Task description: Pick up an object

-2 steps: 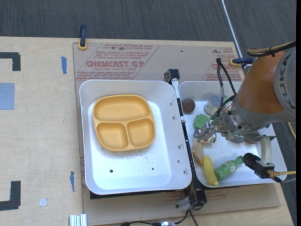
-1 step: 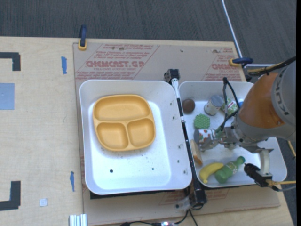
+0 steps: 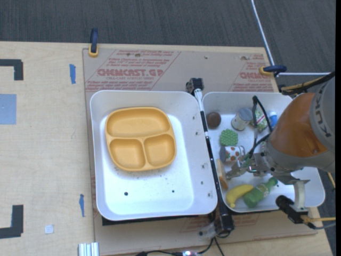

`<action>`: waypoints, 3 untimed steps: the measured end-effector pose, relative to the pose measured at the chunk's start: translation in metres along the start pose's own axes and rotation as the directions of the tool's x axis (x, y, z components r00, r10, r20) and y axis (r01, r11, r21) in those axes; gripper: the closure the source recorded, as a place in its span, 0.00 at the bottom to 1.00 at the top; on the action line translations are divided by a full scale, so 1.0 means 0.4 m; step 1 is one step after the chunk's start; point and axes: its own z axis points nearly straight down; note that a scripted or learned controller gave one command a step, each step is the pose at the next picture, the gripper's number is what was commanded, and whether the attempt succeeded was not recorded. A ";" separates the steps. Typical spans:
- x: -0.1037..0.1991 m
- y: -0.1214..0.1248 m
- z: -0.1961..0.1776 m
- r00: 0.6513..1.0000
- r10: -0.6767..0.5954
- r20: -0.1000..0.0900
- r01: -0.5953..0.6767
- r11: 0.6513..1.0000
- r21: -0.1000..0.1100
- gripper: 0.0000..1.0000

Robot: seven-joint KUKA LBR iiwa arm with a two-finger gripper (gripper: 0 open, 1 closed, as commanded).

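— how's the light for us here?
— we get bright, even light from above; the left bin (image 3: 106, 159) reads almost blown white, with faint glare on its floor toward 6 o'clock.
— shadows?
— soft ones only: a thin dark line under the orange tray (image 3: 141, 137) at 6 o'clock, and a dim patch beneath the arm (image 3: 303, 132) in the right bin (image 3: 314, 196).
— sharpness?
— we find the small things there slightly soft and grainy; the bench edges bow a little toward the corners.

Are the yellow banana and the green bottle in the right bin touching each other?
Touching. In the camera view, the banana lies against the lower end of the green bottle near the front of the right bin, with no white floor visible between them.
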 end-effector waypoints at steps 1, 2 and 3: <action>0.006 0.000 0.000 1.000 0.002 0.003 -0.002 1.000 0.000 0.00; 0.008 0.004 -0.021 1.000 0.001 0.002 -0.001 1.000 -0.002 1.00; 0.168 0.078 -0.242 1.000 -0.002 -0.004 0.002 1.000 0.011 1.00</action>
